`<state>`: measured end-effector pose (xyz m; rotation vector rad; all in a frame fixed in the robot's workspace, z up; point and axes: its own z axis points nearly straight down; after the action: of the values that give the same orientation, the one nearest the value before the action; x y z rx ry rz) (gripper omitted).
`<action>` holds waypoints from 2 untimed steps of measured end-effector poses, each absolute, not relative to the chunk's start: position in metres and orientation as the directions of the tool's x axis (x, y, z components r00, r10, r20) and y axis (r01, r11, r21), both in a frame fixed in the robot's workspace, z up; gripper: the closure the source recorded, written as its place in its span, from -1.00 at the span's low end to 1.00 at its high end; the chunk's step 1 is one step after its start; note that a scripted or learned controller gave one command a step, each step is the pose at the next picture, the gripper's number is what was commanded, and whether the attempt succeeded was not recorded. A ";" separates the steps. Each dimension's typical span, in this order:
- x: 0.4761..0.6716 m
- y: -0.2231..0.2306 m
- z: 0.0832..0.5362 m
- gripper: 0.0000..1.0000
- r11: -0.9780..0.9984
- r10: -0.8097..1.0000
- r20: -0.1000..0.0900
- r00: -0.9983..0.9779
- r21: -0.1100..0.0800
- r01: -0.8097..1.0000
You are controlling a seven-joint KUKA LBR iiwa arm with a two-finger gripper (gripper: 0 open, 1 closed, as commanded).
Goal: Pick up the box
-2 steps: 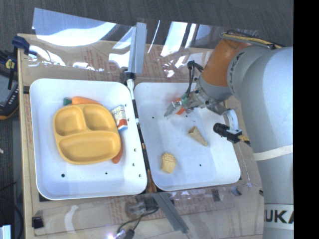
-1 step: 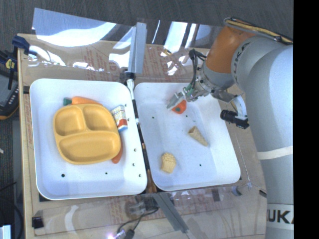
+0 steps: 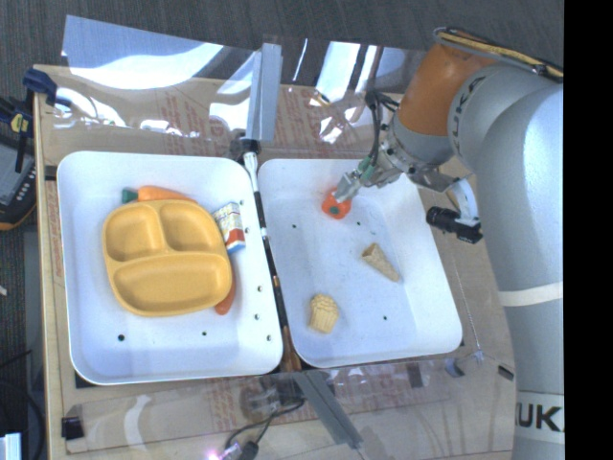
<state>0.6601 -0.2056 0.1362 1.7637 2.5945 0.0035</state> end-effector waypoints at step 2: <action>0.618 -0.137 0.117 -1.00 0.147 0.989 0.001 -0.147 -0.005 0.989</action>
<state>0.6184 -0.1374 0.1170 2.0547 2.3818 -0.0039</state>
